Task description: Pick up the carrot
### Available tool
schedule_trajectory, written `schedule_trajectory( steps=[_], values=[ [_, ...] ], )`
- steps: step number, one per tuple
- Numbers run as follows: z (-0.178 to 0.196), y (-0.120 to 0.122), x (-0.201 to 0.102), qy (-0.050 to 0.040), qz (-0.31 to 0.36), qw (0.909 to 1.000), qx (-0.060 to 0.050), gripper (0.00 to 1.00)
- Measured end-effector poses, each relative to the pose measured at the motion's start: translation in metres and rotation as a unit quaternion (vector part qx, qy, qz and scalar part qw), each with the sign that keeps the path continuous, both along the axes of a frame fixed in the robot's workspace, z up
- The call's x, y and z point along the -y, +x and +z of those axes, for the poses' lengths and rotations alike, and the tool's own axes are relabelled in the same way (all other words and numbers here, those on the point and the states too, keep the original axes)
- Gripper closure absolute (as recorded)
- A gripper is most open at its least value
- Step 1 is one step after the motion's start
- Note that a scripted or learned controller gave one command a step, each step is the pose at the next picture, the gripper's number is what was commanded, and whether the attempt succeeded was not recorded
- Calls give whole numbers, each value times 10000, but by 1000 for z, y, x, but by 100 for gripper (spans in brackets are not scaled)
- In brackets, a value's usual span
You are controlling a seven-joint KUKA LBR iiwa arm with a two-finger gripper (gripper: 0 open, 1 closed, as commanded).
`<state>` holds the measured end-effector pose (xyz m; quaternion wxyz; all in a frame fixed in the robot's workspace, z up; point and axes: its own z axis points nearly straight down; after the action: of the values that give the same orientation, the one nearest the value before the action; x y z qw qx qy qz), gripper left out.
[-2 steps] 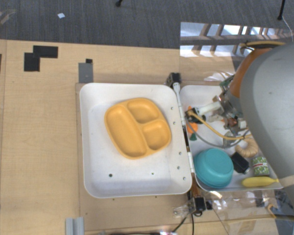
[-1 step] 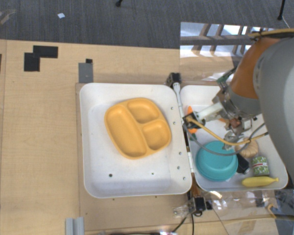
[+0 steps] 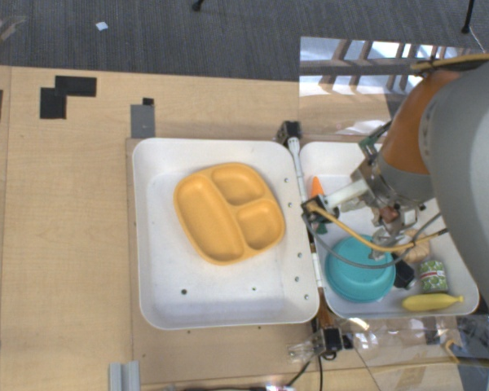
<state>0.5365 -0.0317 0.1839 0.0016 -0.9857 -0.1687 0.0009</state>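
Note:
The carrot [image 3: 316, 187] shows as a small orange piece at the left wall of the right bin [image 3: 336, 157], partly covered by a yellow cable and a white part of the arm. My gripper [image 3: 385, 225] hangs over the right bin, to the right of the carrot and just above the teal bowl [image 3: 357, 274]. The large grey arm with its orange band [image 3: 407, 137] hides much of that bin's right side.
A yellow divided plate [image 3: 227, 212] lies in the left bin [image 3: 159, 283]. In the right bin, a banana [image 3: 430, 302] lies at the front right and a small green-labelled can [image 3: 431, 275] stands beside the bowl. Cables run along the bench's front edge.

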Motion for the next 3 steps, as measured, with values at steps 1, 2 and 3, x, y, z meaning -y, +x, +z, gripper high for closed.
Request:
schedule_trajectory(
  steps=[1,2,3],
  values=[
    [0,0,0,-1,-1,10000,1,0],
    [1,26,28,-17,1347,9909,25,0],
    [1,28,-35,8,1217,9926,22,0]
  ],
)
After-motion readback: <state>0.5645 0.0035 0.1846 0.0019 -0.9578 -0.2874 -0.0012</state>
